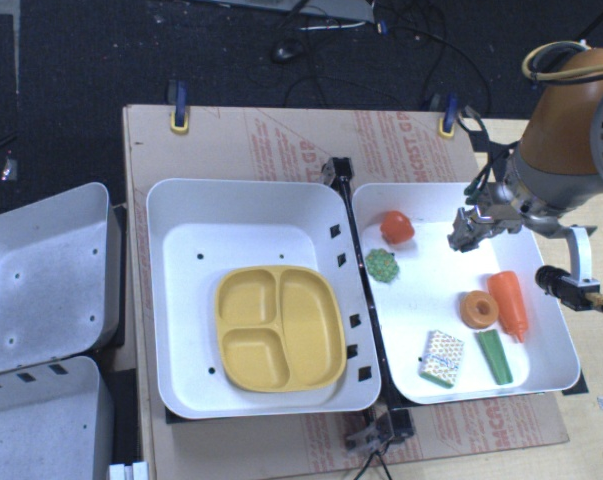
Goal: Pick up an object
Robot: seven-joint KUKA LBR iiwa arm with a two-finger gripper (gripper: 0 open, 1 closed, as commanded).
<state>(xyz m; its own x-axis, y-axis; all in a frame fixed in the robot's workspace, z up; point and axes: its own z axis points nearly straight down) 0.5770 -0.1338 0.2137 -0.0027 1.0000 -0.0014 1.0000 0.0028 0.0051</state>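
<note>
I see the claw (468, 232) hanging over the upper right part of the right bin (421, 298), reaching in from the right on the grey arm (566, 143) with its orange band. From this slanted view the tip is a small dark cluster, and I cannot tell whether it is spread or closed. I see nothing between its tips, and I cannot tell whether it touches the bin floor.

The things to pick from all lie in the right bin. A red tomato (397, 227) sits near the upper left of that bin, to the left of the claw and apart from it. Just below it is a small green bumpy ball (382, 264). Lower right of the claw, an orange ring (479, 309) lies just beside an orange carrot (510, 304). Below these, a green stick (495, 356) lies near the bin's lower right, with a small patterned box (441, 357) to its left.

The left bin (181, 228) holds a yellow divided tray (279, 327). Both bins rest on the brown worktop (241, 133).
</note>
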